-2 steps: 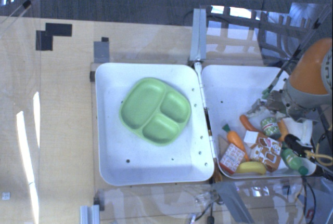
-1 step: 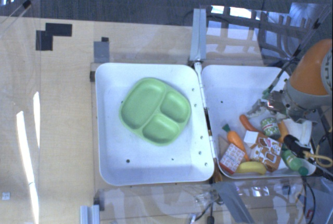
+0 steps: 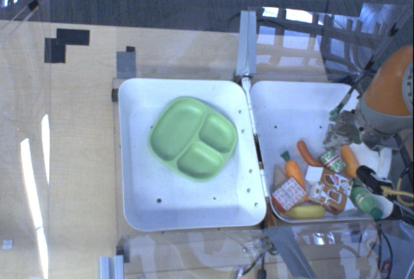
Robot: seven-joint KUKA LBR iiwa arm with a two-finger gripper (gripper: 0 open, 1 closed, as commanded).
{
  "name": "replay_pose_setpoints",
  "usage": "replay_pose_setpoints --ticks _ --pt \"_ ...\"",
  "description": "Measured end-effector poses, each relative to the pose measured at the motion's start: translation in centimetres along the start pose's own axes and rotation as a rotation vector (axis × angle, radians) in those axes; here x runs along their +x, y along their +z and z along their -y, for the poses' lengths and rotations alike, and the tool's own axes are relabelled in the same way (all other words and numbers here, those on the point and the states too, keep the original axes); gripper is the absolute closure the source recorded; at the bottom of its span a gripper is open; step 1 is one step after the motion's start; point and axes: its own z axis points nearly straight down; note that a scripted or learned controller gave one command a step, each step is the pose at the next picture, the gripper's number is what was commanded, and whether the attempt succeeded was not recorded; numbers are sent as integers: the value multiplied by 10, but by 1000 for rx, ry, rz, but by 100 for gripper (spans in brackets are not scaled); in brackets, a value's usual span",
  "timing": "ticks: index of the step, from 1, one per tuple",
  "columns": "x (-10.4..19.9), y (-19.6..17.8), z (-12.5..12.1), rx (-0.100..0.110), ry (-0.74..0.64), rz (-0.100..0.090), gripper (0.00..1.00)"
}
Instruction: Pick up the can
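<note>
Hovering over the right bin's (image 3: 284, 100) right edge, my claw (image 3: 341, 132) hangs above carrots and cartons; whether it is open or closed, I cannot tell. A green plate (image 3: 193, 137) sits in the left bin (image 3: 132, 161).

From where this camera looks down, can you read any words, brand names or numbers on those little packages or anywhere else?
No text can be read in this view.
Patterned red and white box: printed marks, too small and blurred to read.
Brown and white patterned carton: printing shows, not legible.
Small green and white packet: label too small to read.
Green divided plate: no writing on it.
</note>
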Motion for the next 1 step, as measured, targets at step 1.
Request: replay_pose_setpoints --ticks 1 --pt "24 -73 47 16 89 8 100"
